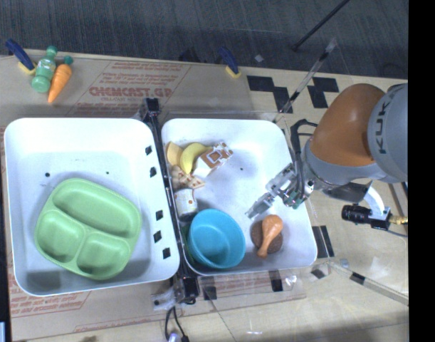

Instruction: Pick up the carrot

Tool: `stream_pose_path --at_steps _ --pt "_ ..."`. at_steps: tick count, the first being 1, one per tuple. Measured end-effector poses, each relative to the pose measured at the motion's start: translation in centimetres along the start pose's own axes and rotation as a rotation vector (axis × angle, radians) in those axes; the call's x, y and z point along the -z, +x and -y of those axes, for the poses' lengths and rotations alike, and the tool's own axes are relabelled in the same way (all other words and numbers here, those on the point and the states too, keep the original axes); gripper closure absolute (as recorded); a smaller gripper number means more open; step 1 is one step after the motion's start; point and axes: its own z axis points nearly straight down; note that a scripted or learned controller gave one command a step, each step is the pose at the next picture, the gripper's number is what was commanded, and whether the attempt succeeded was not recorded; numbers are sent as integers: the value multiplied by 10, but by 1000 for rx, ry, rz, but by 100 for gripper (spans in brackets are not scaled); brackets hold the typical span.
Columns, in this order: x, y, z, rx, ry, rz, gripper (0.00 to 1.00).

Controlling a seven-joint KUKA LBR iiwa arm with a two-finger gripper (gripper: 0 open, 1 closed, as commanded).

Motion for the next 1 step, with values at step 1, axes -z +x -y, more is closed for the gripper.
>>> stream_pose_path --at_steps 1 --pt "-65 40 -4 -18 -7 6 0"
